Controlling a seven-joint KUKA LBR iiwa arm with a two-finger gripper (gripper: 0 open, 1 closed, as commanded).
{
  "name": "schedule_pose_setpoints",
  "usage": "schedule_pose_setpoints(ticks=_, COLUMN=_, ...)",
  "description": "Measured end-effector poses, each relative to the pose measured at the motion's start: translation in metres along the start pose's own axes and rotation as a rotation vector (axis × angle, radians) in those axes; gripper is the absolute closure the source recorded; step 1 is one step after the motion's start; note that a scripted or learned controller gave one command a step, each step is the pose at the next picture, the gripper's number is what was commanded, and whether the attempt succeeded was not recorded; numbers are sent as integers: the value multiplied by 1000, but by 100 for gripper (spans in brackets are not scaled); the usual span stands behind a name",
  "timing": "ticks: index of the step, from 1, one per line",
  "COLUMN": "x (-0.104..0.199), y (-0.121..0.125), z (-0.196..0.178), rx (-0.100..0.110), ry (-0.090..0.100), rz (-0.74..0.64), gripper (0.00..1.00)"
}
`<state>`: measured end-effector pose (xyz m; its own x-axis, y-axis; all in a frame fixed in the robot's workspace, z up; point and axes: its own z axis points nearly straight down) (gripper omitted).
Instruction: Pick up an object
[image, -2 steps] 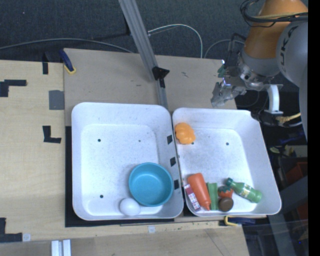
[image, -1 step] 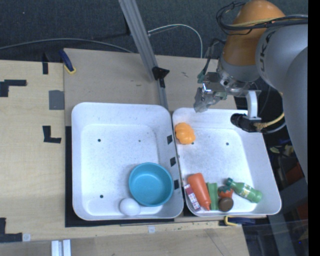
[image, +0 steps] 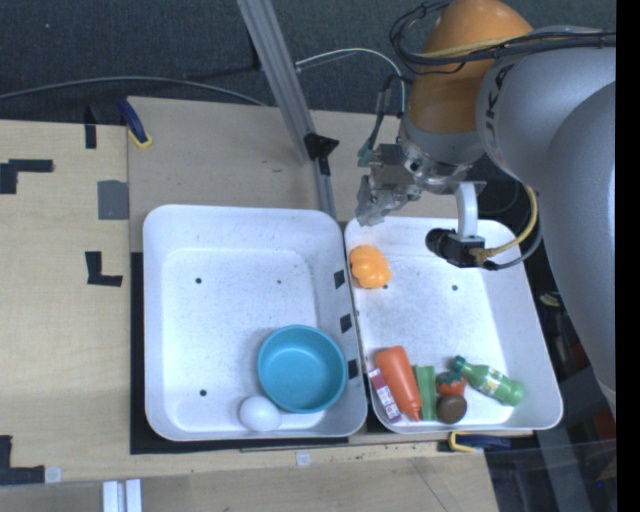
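- Camera view looks down on the bench, and the grey arm with its orange band reaches in from the right, its two-finger gripper (image: 372, 212) hanging over the far left corner of the right-hand white bin (image: 500, 300).
- Fingers? They point down at the rim, but whether they are wide or narrow I cannot tell; they merge into one grey shape. Nothing shows between them.
- Closest candidate: the small orange rounded toy (image: 369, 267), lying alone on the bin floor just below the gripper, near the left wall. Sitting apart from everything else, it looks like the easy pick.
- Down at the near edge, a cluster is packed together: an orange carrot-shaped toy (image: 398, 380), a green block (image: 426, 390) beside it, a brown rounded piece (image: 452, 407), and a green bottle-shaped toy (image: 490, 382) lying on its side. These touch or nearly touch, so a clean grasp there looks harder.
- Over in the left-hand white bin (image: 200, 250), a blue plastic bowl (image: 301, 367) sits upright near the front, a white ball (image: 259, 412) resting against it.
- My read: the pick is not yet made.
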<state>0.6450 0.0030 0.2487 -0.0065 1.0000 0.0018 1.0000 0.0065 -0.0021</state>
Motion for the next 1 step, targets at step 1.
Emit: schedule_pose_setpoints(ticks=1, x=46, y=-6, z=2, rx=1, ry=-1, rz=1, gripper=100)
